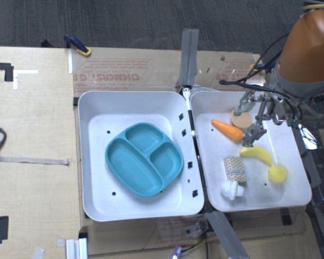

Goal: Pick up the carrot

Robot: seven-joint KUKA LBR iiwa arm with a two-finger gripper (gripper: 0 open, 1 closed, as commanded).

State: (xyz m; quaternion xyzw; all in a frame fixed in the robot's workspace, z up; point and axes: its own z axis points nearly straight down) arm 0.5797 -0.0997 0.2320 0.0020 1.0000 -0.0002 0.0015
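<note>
Crowding the carrot (227, 129): gripper (250, 136), jaws apparently parted, empty; tan disc (241, 120), banana (257, 154) close by.

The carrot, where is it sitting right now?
The carrot lies in the right-hand white bin, in its upper left part, just left of the pincer and above the yellow banana.
</note>
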